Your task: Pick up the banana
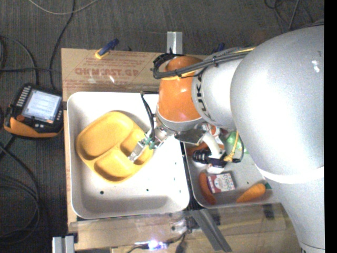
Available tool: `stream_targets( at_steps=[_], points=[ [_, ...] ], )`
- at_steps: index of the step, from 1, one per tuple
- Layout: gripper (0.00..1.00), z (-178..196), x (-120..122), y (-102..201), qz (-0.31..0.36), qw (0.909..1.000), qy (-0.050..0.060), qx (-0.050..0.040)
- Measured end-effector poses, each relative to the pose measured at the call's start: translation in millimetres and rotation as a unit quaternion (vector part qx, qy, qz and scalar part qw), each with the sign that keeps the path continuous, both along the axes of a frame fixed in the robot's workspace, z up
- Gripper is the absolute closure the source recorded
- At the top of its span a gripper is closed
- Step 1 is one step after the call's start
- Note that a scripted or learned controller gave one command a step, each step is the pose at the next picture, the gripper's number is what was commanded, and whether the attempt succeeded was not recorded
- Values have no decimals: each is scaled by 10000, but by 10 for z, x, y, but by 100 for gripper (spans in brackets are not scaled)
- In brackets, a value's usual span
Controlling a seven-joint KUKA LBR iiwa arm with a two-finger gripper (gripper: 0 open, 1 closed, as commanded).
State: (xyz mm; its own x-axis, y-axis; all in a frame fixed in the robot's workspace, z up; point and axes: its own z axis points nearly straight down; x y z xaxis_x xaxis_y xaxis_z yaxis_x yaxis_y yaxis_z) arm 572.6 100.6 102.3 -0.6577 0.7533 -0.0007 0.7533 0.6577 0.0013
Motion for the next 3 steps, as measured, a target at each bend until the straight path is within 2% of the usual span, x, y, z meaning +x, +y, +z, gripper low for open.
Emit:
stream_targets(
  at_steps=[1, 2, 3],
  points=[
    [0, -7, 277, 275, 802, 9966, -148, -85],
    [100, 2, 302, 163, 733, 9970, -181, -154],
    [100, 993, 441, 599, 398, 9992, 24, -43]
  ],
)
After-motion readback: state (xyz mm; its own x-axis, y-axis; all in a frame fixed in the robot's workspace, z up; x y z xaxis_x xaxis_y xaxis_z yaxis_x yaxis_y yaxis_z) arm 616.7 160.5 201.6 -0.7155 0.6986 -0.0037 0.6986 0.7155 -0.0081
